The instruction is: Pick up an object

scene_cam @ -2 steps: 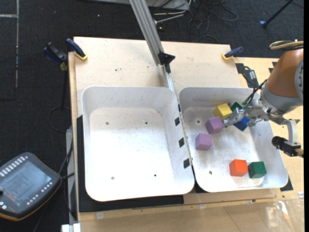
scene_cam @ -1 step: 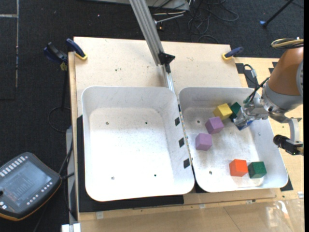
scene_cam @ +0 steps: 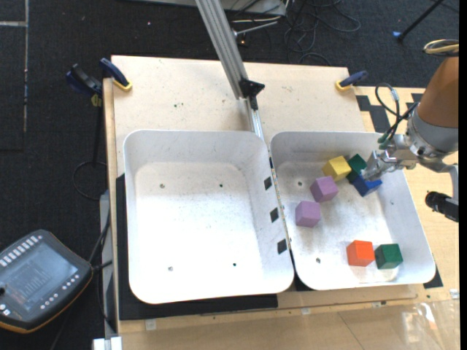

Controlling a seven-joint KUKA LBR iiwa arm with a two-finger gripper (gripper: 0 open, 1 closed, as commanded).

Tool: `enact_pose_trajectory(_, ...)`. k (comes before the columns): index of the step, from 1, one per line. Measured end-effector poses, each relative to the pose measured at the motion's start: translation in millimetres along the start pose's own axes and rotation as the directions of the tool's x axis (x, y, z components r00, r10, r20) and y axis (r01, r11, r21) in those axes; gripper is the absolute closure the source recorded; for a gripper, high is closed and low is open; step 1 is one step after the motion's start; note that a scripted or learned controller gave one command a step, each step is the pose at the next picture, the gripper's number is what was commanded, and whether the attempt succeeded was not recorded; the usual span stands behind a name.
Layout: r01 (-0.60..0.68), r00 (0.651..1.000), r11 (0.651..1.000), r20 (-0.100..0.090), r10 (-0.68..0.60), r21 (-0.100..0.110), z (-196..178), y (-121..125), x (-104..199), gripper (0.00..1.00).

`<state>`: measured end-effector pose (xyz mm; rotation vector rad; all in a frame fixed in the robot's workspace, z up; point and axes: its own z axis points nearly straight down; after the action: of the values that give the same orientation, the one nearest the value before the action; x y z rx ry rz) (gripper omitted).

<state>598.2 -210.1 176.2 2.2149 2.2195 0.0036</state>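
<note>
The right bin (scene_cam: 408, 217) holds several blocks. A yellow cube (scene_cam: 338, 167) and a dark green block (scene_cam: 357, 162) sit near its far side, with a blue block (scene_cam: 367, 186) just in front of them. My gripper (scene_cam: 376, 169) reaches in over the right wall and hovers right at the blue and dark green blocks, partly covering them. Two purple cubes (scene_cam: 324, 189) (scene_cam: 307, 214) lie toward the bin's middle. An orange cube (scene_cam: 360, 253) and a green cube (scene_cam: 389, 255) rest side by side near the front edge.
The left bin (scene_cam: 146, 159) stands beside the right one, separated by a shared ridge (scene_cam: 276, 203). A slanted metal pole (scene_cam: 222, 39) rises from behind the bins. A teach pendant (scene_cam: 36, 275) lies at the lower left, off the bench.
</note>
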Motion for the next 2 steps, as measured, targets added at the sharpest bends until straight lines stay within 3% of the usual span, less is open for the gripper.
enact_pose_trajectory(1, 0.0, 1.0, 1.0, 0.001, 0.0, -0.002, -51.2, 2.1, -0.5, 1.0)
enact_pose_trajectory(2, 0.006, 1.0, 1.0, -0.003, -0.006, 0.002, -62.9, 12.1, 52.1, 1.0)
